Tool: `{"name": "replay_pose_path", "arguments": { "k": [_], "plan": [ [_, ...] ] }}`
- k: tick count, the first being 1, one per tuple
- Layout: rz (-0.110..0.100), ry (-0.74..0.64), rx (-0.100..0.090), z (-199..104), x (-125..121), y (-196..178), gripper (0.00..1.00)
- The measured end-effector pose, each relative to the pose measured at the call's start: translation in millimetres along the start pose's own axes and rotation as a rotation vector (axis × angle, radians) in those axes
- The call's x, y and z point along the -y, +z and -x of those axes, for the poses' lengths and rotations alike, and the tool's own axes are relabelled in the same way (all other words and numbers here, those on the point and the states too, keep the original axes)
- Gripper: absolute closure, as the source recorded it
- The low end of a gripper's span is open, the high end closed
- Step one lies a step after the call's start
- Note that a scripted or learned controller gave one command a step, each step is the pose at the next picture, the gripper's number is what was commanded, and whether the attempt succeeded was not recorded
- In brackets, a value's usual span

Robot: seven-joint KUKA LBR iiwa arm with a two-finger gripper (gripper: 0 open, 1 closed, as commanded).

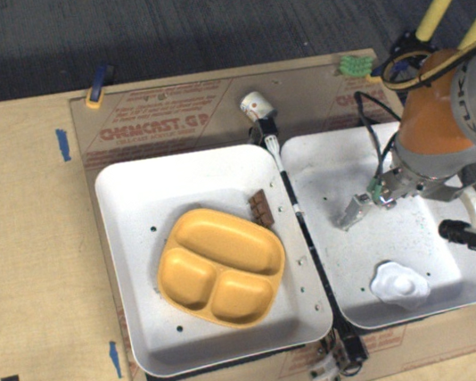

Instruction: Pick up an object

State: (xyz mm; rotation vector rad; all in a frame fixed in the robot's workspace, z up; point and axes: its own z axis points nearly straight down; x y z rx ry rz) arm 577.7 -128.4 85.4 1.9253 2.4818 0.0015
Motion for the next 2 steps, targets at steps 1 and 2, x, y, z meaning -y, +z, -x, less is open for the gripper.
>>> {"name": "replay_pose_path", "arguments": {
  "k": [1,2],
  "plan": [
    [-0.002,0.155,-0.001,42.7,59.7,0.2,0.00],
    [-0.001,0.156,-0.001,42.8,59.7,0.2,0.00]
  ]
}}
